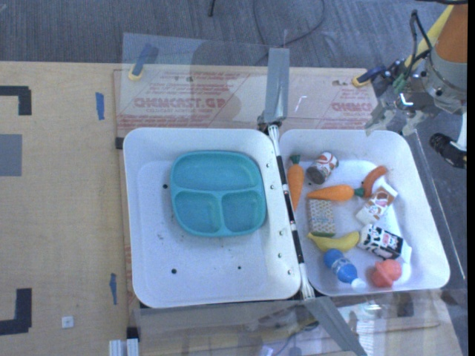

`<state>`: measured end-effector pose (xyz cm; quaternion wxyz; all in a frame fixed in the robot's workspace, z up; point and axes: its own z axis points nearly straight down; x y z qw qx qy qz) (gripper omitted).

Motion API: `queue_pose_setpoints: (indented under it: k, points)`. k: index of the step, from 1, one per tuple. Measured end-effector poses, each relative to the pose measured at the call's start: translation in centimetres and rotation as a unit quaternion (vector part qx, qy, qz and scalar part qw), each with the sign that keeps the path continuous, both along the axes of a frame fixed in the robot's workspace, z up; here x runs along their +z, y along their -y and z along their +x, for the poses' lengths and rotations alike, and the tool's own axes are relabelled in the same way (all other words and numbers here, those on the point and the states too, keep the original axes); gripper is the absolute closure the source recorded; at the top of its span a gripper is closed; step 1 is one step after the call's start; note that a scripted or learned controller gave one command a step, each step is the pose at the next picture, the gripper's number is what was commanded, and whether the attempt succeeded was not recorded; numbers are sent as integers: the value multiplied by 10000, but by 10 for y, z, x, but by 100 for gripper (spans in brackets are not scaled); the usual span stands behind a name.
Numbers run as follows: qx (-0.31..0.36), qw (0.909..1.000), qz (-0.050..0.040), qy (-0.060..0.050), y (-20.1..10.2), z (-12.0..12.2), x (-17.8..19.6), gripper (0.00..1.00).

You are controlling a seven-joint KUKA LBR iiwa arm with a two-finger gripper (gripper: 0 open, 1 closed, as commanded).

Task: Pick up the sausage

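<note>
The gripper [393, 113], its fingers spread and empty, should descend squarely over the sausage [373, 177] (crowded by the milk carton [375, 204]).

The wooden bench [59, 221] bears two white bins [145, 199] side by side.

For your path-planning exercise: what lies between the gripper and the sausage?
In the camera view, the gripper hangs over the right bin's far rim. Between it and the sausage lies just bare white bin floor, with no toy in the way.
</note>
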<state>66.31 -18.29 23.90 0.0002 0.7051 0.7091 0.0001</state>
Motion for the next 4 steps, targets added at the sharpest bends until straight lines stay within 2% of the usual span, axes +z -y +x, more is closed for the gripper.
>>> queue_pose_setpoints:
  k: [1, 2, 3, 4]
  points:
    - [-114, 9999, -12, 19, 12, 6, 6, 0]
    - [135, 9999, -4, 3, 7, 6, -138, 0]
    - [683, 9977, 40, 24, 32, -23, -151, 0]
    - [671, 9977, -3, 47, 36, -22, -140, 100]
